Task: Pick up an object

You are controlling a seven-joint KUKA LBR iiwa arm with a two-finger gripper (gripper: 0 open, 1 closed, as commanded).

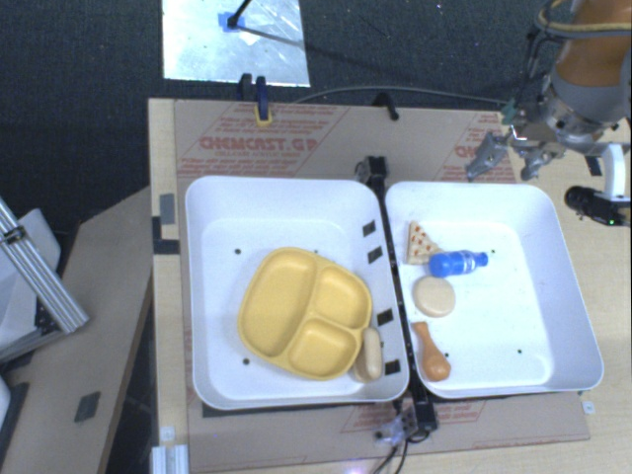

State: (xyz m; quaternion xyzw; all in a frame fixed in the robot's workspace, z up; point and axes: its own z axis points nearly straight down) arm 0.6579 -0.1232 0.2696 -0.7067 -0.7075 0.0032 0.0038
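Note:
My gripper (508, 159) hangs open above the far edge of the right bin (553, 294), with nothing between its fingers. Below and left of it, inside that bin, lie a blue bottle (456, 263), a pizza slice (421, 244), a round beige cookie (434, 297) and a brown drumstick (431, 354). All of them cluster along the bin's left side, well apart from the gripper.
The left bin (227, 225) holds a yellow divided tray (304, 312) and a tan bread roll (370, 355) at its near right corner. A black divider clip strip (390, 275) runs between the bins. A metal plate (235, 28) lies beyond the bench.

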